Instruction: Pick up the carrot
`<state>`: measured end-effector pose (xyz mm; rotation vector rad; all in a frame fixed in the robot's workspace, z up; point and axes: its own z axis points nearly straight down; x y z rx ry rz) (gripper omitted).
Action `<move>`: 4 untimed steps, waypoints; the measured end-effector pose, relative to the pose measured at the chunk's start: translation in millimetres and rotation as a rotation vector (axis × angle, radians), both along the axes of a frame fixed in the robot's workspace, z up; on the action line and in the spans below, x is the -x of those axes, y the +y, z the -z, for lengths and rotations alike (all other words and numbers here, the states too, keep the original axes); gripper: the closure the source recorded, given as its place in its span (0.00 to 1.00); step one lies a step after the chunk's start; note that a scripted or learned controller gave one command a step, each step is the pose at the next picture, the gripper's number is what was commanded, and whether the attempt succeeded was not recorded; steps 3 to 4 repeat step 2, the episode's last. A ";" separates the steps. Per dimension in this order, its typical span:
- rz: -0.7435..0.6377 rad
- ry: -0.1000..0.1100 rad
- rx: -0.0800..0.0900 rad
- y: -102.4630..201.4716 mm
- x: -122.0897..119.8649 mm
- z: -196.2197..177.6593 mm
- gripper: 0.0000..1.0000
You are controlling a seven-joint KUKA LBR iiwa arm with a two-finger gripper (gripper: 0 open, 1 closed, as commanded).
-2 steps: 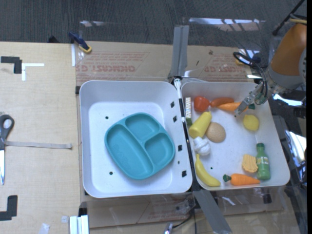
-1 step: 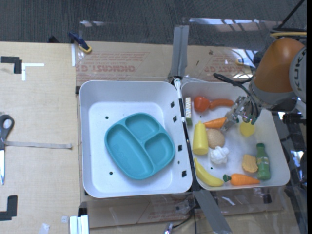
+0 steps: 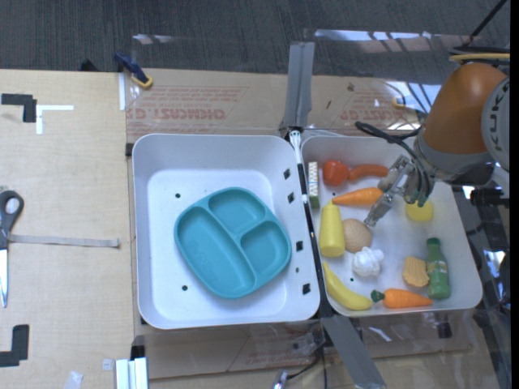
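- Your two-finger gripper [image 3: 379, 211] hangs in the right white bin [image 3: 454, 241], fingers slightly apart, gripping nothing.
- Orange plastic carrot [image 3: 358, 197] lies just left of the fingertips, above the beige egg-shaped toy [image 3: 356, 233].

The gripper [image 3: 379, 211] hangs over the right bin [image 3: 462, 241], just right of the carrot [image 3: 358, 196]. A teal divided plate [image 3: 233, 242] occupies the left bin [image 3: 154, 217].
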<state>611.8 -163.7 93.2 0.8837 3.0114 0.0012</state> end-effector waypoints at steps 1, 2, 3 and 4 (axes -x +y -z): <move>0.024 -0.002 0.001 59.1 -22.6 -0.3 0.00; 0.025 -0.007 0.000 59.1 -23.9 -10.8 1.00; 0.025 -0.007 0.000 59.1 -23.9 -10.8 1.00; 0.025 -0.007 0.000 59.1 -23.9 -10.8 1.00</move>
